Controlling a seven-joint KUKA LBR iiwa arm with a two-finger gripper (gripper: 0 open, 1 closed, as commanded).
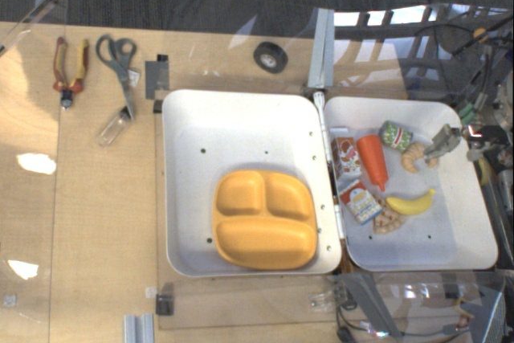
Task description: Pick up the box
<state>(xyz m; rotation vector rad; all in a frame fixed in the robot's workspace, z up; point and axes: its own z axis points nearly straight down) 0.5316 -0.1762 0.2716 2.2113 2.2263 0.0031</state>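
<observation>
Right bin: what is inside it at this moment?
Inside the right bin: a red box, carrot, green can, banana, small blue-and-red packet, and a waffle-like piece partly covered by the banana.

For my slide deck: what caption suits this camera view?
Gripper hovers in the right bin near toy food; yellow tray sits in the left bin.

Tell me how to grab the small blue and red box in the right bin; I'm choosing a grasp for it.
The box lies flat and slanted, near the bin's left wall, with the carrot above it and a waffle-like snack at its lower right. Probably best to come straight down and pinch its two longer edges, pincer turned to match the slant.
</observation>
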